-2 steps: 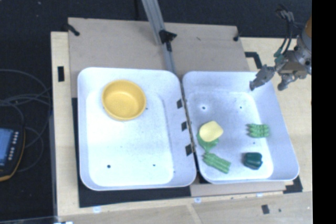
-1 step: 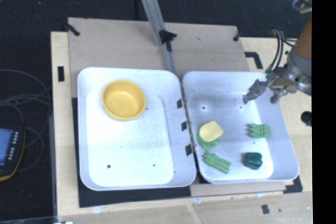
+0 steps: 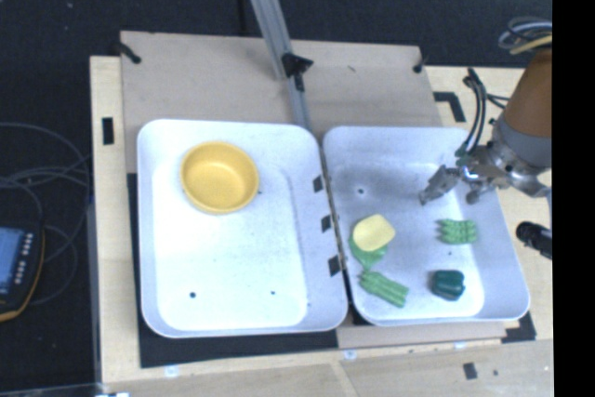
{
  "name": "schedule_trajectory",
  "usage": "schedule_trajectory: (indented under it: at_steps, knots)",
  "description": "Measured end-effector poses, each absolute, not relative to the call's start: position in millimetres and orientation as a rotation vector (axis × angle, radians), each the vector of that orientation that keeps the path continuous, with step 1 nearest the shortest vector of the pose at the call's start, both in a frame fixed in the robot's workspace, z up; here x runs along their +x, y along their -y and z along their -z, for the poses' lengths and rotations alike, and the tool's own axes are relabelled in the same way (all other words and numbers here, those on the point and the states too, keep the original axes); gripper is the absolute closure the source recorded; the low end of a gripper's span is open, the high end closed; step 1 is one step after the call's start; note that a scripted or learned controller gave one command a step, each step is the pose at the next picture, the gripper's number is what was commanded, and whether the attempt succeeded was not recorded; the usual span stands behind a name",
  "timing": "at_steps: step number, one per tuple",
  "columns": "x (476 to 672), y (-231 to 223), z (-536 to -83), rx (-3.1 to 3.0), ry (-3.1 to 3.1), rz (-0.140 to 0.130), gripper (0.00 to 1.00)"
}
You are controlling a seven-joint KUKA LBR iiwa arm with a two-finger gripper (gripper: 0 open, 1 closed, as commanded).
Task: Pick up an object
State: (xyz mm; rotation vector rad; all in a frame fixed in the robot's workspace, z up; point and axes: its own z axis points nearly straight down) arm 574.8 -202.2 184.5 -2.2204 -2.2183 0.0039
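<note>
My gripper (image 3: 452,194) hangs over the upper right part of the right bin (image 3: 390,153), open, with nothing between its fingers. Just below it lies a light green ridged piece (image 3: 456,231). A yellow-green rounded piece (image 3: 372,234) rests near the bin's left side. A green elongated piece (image 3: 384,288) lies below that one, and a dark green piece (image 3: 447,284) sits in the lower right corner. The left bin (image 3: 232,293) holds a yellow bowl (image 3: 219,177) in its upper left part.
A grey metal pole (image 3: 270,14) slants down from the top to the gap between the two bins. Cables (image 3: 479,112) run along the arm at the right. A handheld device (image 3: 14,265) lies off the bench at the far left.
</note>
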Motion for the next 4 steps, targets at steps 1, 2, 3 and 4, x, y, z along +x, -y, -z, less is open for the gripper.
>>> schedule_trajectory:
  at_steps: [1, 2, 3, 4]
  knots:
    - [569.9, 212.1, -132.0, -2.221, 2.218, -0.004, 0.00]
    - [571.6, 212.3, -145.1, -2.224, 2.221, 0.003, 1.00]
    - [577.0, 217.1, -189.4, -2.225, 2.224, 0.003, 1.00]
    - [577.1, 208.3, -238.2, -2.224, 2.225, 0.005, 1.00]
